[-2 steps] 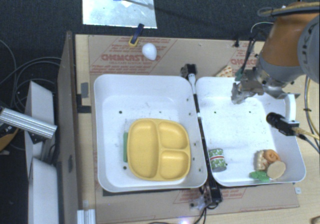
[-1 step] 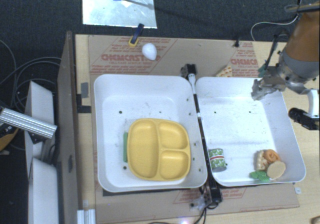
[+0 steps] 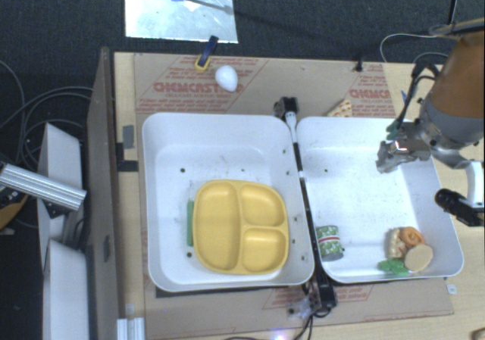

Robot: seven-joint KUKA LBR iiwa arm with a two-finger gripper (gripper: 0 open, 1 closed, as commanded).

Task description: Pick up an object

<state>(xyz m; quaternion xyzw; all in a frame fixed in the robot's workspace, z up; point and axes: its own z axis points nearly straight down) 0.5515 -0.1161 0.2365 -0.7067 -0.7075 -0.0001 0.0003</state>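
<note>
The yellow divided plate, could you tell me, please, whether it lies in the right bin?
No, the yellow divided plate lies in the left bin, beside the right bin.

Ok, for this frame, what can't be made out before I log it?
- Gripper: too small and blurred to tell whether it is open or shut.
- Green item in the left bin: mostly hidden under the yellow divided tray.
- Food cluster in the right bin: too blurred to separate the pieces.
- Small cup: print unreadable.
- Arm: cut by the right edge.
</note>
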